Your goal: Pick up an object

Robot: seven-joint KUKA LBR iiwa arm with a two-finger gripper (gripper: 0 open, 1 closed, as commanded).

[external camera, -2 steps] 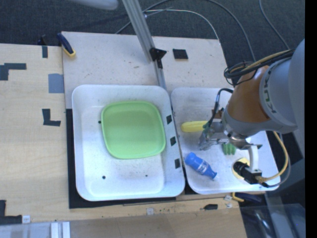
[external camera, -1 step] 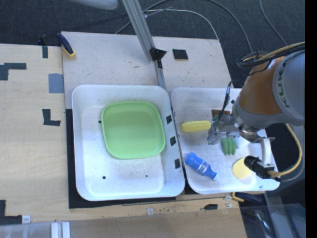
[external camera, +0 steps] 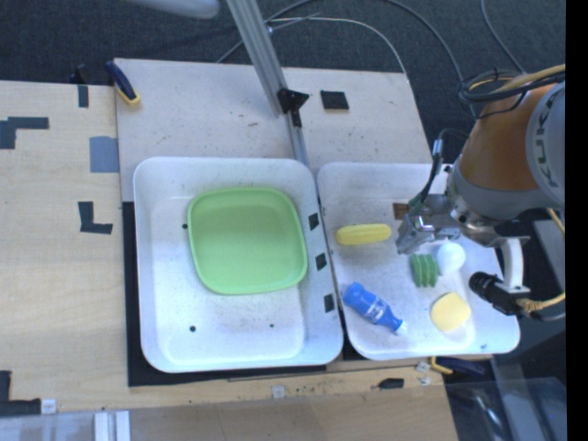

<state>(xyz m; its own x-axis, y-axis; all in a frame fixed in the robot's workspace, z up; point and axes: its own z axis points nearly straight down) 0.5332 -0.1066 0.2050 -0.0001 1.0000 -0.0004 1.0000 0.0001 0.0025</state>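
In the right bin lie a yellow oblong piece, a blue bottle, a round yellow thing, a small green ribbed thing and a white thing. My gripper hangs low over the middle of this bin, just right of the yellow oblong piece and directly above the green ribbed thing. The grey and orange arm covers the bin's right side.
The left bin holds a green square plate. A slanted grey pole rises behind the wall between the two bins. Cables run over the dark floor at the back right.
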